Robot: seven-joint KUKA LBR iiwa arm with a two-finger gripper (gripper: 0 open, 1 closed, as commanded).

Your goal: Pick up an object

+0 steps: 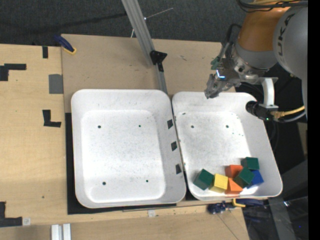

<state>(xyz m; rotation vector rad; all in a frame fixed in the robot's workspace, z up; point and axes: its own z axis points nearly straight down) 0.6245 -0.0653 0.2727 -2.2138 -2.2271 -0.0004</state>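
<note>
My gripper (212, 91) hangs over the far rim of the right bin (260, 134); I can't tell its state, and I see nothing in it. The blocks (230, 178) lie clustered in that bin's near right corner, so the whole pick remains.

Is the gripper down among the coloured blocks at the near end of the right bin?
No: the gripper is at the far edge of the right bin, well apart from the coloured blocks clustered at its near end.

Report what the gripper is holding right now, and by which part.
Nothing is visibly held. The gripper hovers over the far rim of the right bin, while the coloured blocks lie clustered in that bin's near corner, apart from it.
</note>
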